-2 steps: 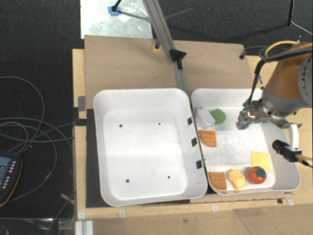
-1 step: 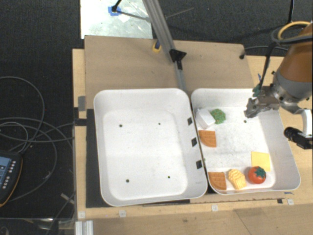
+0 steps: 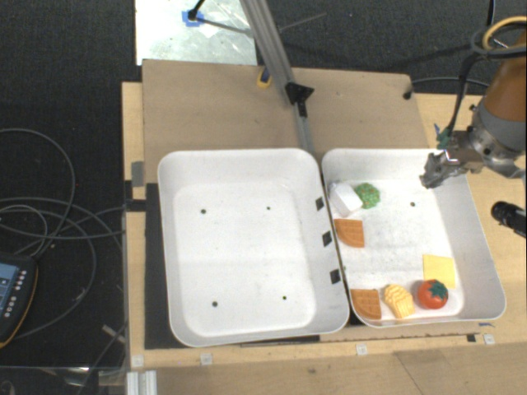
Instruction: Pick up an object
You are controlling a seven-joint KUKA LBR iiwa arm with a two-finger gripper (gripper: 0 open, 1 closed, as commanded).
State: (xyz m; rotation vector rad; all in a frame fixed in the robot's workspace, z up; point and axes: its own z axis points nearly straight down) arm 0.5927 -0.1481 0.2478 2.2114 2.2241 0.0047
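A tan surface [image 3: 214, 105] sits on dark carpet and carries two shallow white bins side by side. The left bin [image 3: 177, 245] lies at nine o'clock. In the right bin [image 3: 482, 257], nearest the viewer at five o'clock, an orange wedge [image 3: 366, 303], a yellow corn-like piece [image 3: 398, 300] and a red tomato [image 3: 432, 294] line the front wall, with a yellow block [image 3: 439, 269] just behind the tomato. Farther back, a second orange wedge [image 3: 350, 233] lies near the divider; beyond it a white piece [image 3: 345, 197] touches a green lump [image 3: 367, 194]. At two o'clock the tool [image 3: 431, 176] hangs over the bin's far right corner, grasping nothing; whether it is released or clenched I cannot tell.
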